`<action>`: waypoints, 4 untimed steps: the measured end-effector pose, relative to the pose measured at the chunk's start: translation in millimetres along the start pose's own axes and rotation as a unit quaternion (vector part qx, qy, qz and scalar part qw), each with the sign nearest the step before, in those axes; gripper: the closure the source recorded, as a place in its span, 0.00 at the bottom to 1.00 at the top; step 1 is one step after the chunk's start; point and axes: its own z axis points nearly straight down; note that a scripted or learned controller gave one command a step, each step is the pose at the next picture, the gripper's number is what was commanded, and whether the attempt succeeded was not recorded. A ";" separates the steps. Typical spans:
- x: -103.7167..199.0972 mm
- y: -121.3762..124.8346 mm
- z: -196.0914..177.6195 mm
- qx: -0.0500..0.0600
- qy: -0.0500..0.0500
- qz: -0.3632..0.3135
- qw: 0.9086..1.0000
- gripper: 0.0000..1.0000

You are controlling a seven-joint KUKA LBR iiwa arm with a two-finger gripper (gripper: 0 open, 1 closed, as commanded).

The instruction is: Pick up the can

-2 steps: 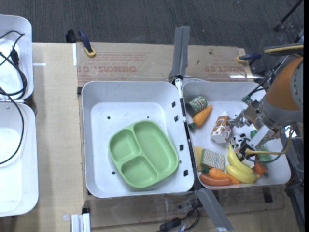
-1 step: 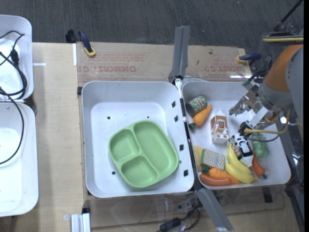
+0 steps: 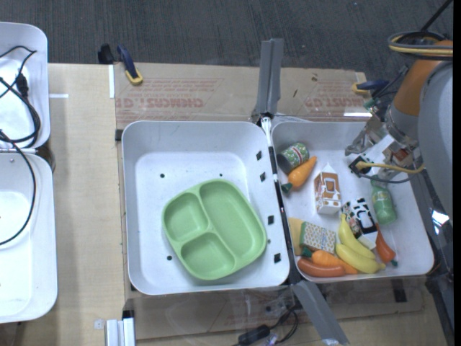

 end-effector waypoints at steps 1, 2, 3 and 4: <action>3.9 25.4 -2.7 -0.007 -0.003 0.119 0.993 0.00; -33.6 1.5 -0.5 -0.010 0.000 0.181 0.983 0.00; -84.1 -57.3 6.2 -0.009 -0.009 0.204 0.979 0.00; -63.3 -16.5 8.4 0.001 -0.013 0.201 0.979 0.00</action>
